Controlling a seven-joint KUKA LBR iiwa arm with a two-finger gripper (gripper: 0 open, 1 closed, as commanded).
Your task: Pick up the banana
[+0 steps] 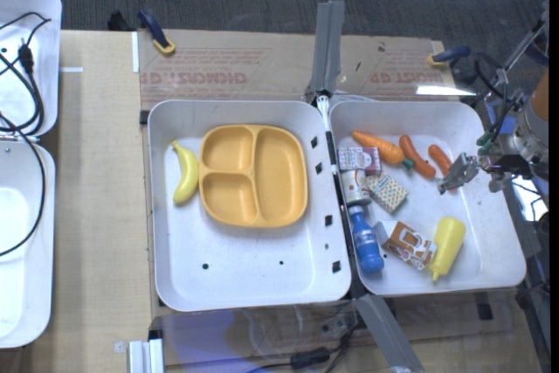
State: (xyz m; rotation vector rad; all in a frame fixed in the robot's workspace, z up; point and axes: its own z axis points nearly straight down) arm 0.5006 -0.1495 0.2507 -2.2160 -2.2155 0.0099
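Overhead, camera view. Banana (183, 173) lies in the left bin (175, 275), at 9 o'clock of the yellow tray (254, 175), just beside its rim, curved side outward. Nothing grips it.

Right bin (489, 271) holds the clutter: two carrots (378, 145) (417, 156) toward 12 o'clock, a third short one (439, 158) beside them; small cartons (359, 159) and a checked box (388, 193) near the middle; blue bottle (366, 242) at 7 o'clock; brown packet (409, 245) and yellow bottle (446, 247) toward 5 o'clock.

Gripper (458, 174) hovers over the right bin at about 3 o'clock, well apart from the banana. Its fingers look parted with nothing between them, though the view there is cluttered and small.
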